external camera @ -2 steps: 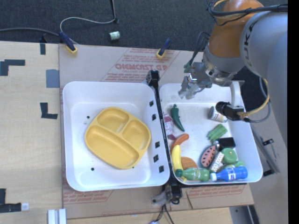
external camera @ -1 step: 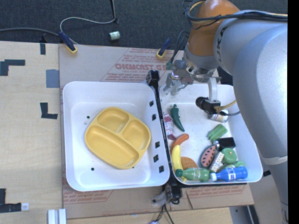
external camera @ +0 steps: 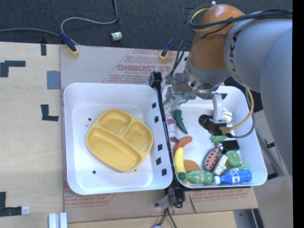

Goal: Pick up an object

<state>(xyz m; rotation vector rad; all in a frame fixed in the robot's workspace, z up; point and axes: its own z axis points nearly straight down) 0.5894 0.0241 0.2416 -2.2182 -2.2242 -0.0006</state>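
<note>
My gripper (external camera: 175, 99) hangs over the upper left corner of the right bin (external camera: 254, 141), close to the wall shared with the left bin. Just below it lies a green chili pepper (external camera: 180, 121), its stem end pointing up toward the gripper. I cannot tell whether the two touch. Further down the right bin's left side are a pink and white wrapper (external camera: 171, 128), an orange carrot (external camera: 183, 142) and a yellow banana (external camera: 179, 160).
The right bin's front holds a brown bun (external camera: 192, 166), a green bottle (external camera: 198, 177), a blue bottle (external camera: 235, 176), a watermelon slice (external camera: 212, 159) and a corn cob (external camera: 221, 164). A yellow divided plate (external camera: 119, 139) lies in the left bin (external camera: 76, 141).
</note>
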